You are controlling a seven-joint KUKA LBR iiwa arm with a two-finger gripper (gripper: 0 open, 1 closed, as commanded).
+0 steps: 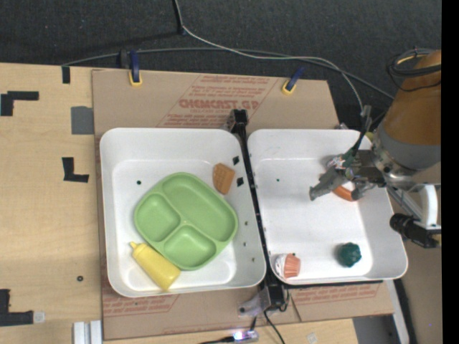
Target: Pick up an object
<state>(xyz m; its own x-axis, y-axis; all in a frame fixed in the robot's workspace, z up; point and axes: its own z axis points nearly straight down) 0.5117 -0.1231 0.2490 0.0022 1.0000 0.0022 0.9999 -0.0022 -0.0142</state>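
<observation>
Wooden desk [43, 213] with black tape marks, cardboard sheet [215, 99] clamped on top, dark carpet [287, 13] behind with a cable [237, 45] trailing across. Two white bins side by side: left bin [115, 156], right bin [287, 142]. In right bin: hand [337, 181] at the far right side, over a small orange object [347, 191]; fingers' state cannot tell. Toward right bin's front: green ball [349, 254], orange-white cup [288, 265]. In left bin: green divided plate [186, 221], yellow bottle [154, 266], orange wedge [223, 178].
</observation>
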